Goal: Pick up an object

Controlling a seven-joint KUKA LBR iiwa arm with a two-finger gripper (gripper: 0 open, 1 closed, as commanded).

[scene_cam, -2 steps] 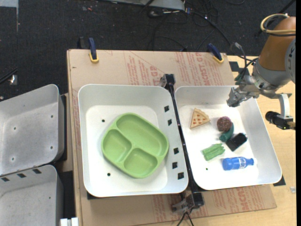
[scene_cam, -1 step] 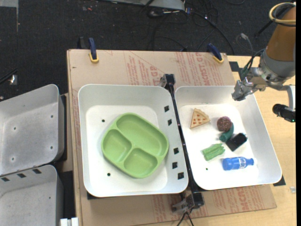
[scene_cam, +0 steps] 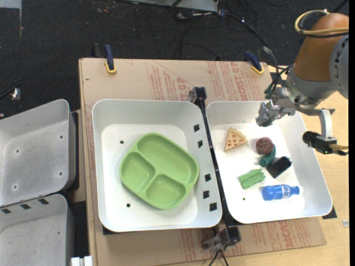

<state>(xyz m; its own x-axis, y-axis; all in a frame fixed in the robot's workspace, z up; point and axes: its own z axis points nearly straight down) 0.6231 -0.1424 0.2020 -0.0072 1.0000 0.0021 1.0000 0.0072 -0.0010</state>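
A light green divided plate (scene_cam: 159, 171) is sitting in a white bin (scene_cam: 105, 115). The other white bin (scene_cam: 310, 204) is showing a yellow-and-red pizza slice (scene_cam: 235, 139), a maroon ball (scene_cam: 264, 145), a black block (scene_cam: 278, 166), a green toy (scene_cam: 252, 178) and a blue bottle (scene_cam: 280, 192).

— What lies away from the gripper (scene_cam: 268, 116)?
— A green 3-compartment plate (scene_cam: 160, 171), well off toward the view's left of it, in the other bin (scene_cam: 105, 148).
— And beyond it?
— 2 clamps (scene_cam: 110, 60) on the cardboard board (scene_cam: 150, 82), then cables (scene_cam: 244, 21) on dark floor.
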